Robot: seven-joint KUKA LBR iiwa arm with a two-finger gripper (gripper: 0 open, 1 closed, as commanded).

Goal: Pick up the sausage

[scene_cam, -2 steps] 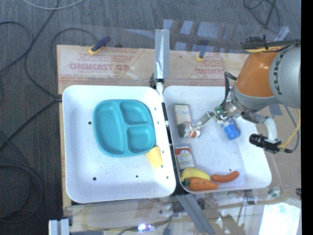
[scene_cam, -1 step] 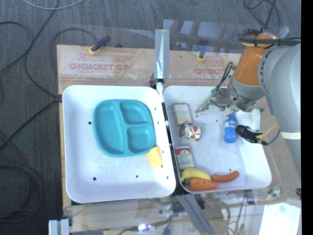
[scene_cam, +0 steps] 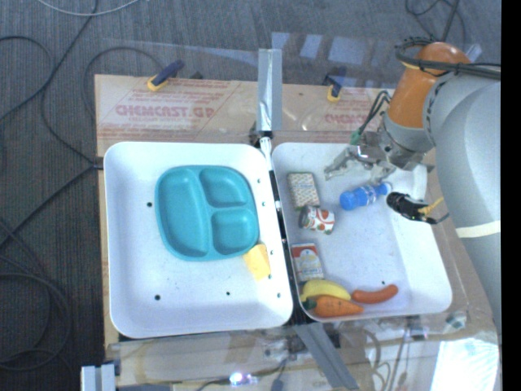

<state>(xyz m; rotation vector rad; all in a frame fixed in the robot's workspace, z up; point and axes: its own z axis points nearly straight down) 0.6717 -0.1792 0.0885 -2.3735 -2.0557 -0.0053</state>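
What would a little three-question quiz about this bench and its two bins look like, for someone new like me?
1. True or false: the sausage lies in the same bin as the blue bottle.
2. Which thing sits beside the turquoise plate in the left bin? A) a carrot B) a yellow piece C) a can
3. Fill in: the gripper hangs over the right bin's ____ end, away from the sausage.

Key:
1. True; both are in the right bin.
2. B; the yellow piece lies at the plate's lower right corner.
3. Far; the sausage lies near the front wall, next to the carrot and banana.
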